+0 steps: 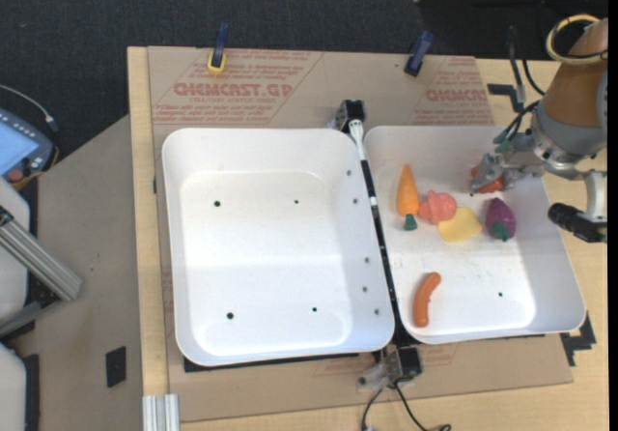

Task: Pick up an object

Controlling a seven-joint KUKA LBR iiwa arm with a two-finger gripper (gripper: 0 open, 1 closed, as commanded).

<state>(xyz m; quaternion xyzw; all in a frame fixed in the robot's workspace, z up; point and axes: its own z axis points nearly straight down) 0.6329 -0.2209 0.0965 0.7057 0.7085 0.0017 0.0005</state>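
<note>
Down at the near edge, a small black clamp (pixel 401 362) with trailing wires sits at six o'clock, right where the two bins meet. Just above it on the right, the right bin (pixel 541 308) carries all the toys. Nearest to us there is an orange-red sausage (pixel 425 299), lying tilted at about seven o'clock within that bin, well apart from the rest. Moving up, a yellow piece (pixel 461 225) sits in the middle of the bin, touching a pink piece (pixel 439 207) at its ten o'clock side. A purple eggplant-like toy (pixel 500 217) lies just beside the yellow one, at its three o'clock. An orange carrot (pixel 408 195) with a green tip stands off at nine o'clock from the pink piece, pointing up the bin. The left bin (pixel 193 226) lies alongside, at nine o'clock from all this.

Farther back now: the gripper (pixel 488 178) hangs low over the right bin at about one o'clock from the yellow piece, just above the purple toy. Something reddish shows at its tips, but whether it is clenched, released or grasping anything, I cannot tell. The grey arm (pixel 570 120) with its orange band reaches in from three o'clock. Beyond, a yellow-and-blue clip (pixel 219 49) and a blue clip (pixel 419 52) pin the cardboard sheet (pixel 290 81) at twelve o'clock.
</note>
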